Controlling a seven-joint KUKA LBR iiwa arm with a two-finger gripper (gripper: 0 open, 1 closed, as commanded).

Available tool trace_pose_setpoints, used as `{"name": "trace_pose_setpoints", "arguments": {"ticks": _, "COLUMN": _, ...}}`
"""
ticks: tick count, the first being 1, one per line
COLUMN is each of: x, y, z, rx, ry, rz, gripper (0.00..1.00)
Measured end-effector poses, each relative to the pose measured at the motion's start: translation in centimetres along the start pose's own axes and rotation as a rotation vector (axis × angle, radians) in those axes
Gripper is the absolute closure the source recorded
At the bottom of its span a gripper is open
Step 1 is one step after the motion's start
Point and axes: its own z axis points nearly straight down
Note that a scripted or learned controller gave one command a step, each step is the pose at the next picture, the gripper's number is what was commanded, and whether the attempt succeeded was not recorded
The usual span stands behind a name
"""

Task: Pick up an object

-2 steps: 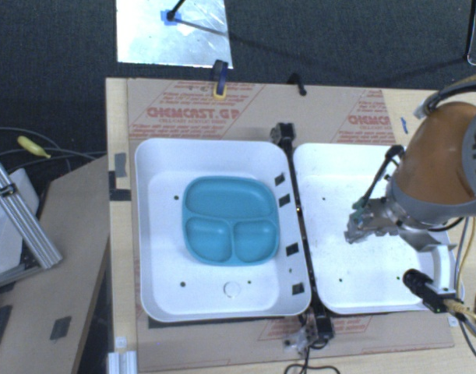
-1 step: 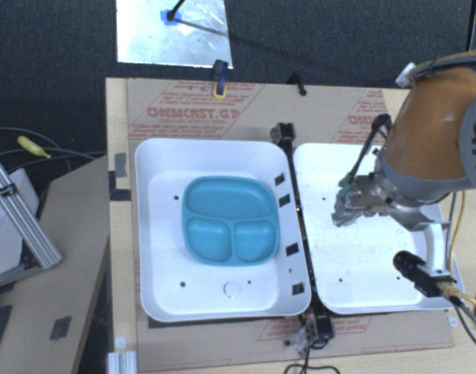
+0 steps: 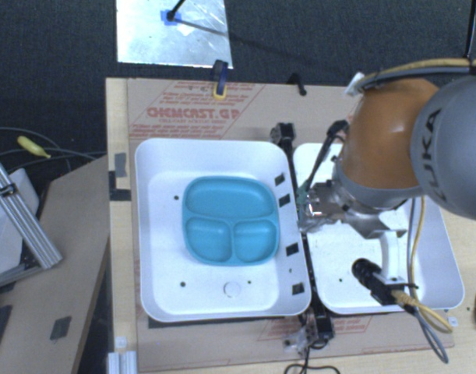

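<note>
White left bin (image 3: 156,209) cradles a light-blue, three-compartment plate (image 3: 228,220)

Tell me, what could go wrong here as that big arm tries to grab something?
The blue divided plate lies flat in the left bin, while the arm hangs over the right bin. Two risks, I'd guess. The plate is wide, shallow and smooth, so the claw may slip off its rim. And reaching across, the arm could knock the raised divider between the bins, since it hangs very close to it.
</note>
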Motion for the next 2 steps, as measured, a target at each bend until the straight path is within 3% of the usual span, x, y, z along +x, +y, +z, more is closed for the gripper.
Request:
{"name": "trace_pose_setpoints", "arguments": {"ticks": 1, "x": 10.0, "y": 0.0, "z": -0.4, "rx": -0.002, "ry": 0.002, "rz": -0.005, "gripper": 1.0}}
{"name": "trace_pose_setpoints", "arguments": {"ticks": 2, "x": 3.0, "y": 0.2, "z": -14.1, "rx": -0.018, "ry": 0.001, "rz": 0.013, "gripper": 1.0}}
